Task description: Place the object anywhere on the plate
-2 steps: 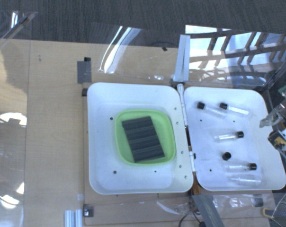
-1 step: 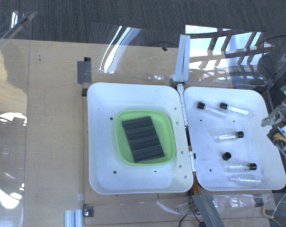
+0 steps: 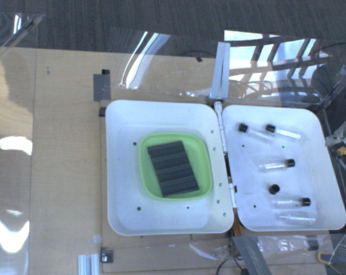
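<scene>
The dark ribbed block is lying on the green plate in the left bin, its long axis slanting slightly (far-left to near-right). It sits leftward, beyond the vials. The claw's state I cannot tell.

Light wooden bench, two white bins side by side

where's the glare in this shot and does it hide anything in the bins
In the camera view, bright glare streaks sit on the clear panel behind the bins and on the bench's left side; the green plate and dark ridged block read clearly, but the clear vials wash out against the white right bin, with mostly their black caps distinct.
</scene>
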Motion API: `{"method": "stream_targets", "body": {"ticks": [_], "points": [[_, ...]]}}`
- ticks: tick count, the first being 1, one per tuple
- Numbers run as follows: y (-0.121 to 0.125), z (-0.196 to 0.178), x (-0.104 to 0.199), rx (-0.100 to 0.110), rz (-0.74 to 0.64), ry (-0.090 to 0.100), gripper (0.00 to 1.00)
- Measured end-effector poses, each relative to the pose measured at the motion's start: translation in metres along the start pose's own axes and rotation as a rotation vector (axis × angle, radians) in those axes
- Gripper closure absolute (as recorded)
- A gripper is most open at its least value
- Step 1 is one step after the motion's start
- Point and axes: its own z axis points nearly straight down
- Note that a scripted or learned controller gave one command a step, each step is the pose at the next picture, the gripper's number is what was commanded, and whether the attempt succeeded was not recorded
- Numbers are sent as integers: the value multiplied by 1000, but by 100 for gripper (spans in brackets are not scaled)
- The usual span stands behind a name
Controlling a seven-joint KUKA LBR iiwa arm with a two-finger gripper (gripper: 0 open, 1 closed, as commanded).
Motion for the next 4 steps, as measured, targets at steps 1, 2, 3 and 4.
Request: {"method": "stream_targets", "body": {"ticks": [1, 2, 3, 4], "points": [[-1, 21, 0, 4, 45, -2, 0], [0, 0, 0, 0, 130, 0, 0], [0, 12, 0, 3, 183, -1, 0], [-30, 26, 15, 5, 266, -2, 0]]}}
